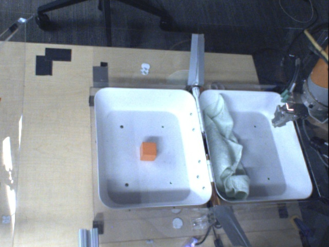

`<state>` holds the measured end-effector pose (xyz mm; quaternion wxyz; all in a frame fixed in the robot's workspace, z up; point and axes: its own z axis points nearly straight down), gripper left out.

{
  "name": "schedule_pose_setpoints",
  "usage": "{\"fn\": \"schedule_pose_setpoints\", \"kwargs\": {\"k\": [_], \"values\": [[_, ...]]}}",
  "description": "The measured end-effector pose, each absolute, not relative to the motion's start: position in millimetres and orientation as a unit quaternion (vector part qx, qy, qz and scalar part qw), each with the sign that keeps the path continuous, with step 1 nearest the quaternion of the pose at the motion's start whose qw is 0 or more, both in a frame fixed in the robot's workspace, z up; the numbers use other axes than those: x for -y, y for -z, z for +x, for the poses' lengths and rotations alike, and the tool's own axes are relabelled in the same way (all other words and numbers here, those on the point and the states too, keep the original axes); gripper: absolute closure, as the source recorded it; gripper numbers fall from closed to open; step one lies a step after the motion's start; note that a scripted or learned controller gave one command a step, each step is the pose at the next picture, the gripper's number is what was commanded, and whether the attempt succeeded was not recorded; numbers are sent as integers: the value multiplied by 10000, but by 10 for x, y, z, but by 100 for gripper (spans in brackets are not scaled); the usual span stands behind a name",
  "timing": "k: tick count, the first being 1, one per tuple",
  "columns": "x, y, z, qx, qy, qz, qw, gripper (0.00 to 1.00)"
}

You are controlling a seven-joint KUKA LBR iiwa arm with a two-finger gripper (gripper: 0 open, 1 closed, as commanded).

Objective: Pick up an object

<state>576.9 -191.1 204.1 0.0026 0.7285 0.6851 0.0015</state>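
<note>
a small orange cube (148, 151) sits on the floor of the left white bin (110, 112), a little below the bin's middle and well clear of all four walls. it lies flat, one face up, with nothing touching it. a few small dark dots mark the bin floor around it.

the right white bin (288, 181) stands just beside the left one, their rims meeting along a shared edge. in it lies a pale greenish-white cloth (225, 148), bunched into a long strip that runs along the bin's left wall from the top corner down to the bottom, where it ends in a rolled lump.

the tool (281, 115) hangs at the right bin's upper right rim, well apart from the cube and apart from the cloth too. it shows as a small grey metallic shape, too small and blurred to tell how far it is open; nothing can be seen held in it. behind it the grey arm (314, 94) with its orange band comes in from the right.

both bins rest on a light wooden desk (56, 153), which carries black tape marks (51, 59) near its upper left. a grey metal post (197, 60) stands upright behind the join of the two bins. beyond the desk, on dark carpet, are the black legs of a chair base (103, 1).
</note>
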Motion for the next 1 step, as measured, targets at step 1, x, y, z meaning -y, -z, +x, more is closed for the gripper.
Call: {"fn": "schedule_pose_setpoints", "kwargs": {"k": [1], "values": [[1804,-1990,5968,-5710,-7,8209,14,100]]}}
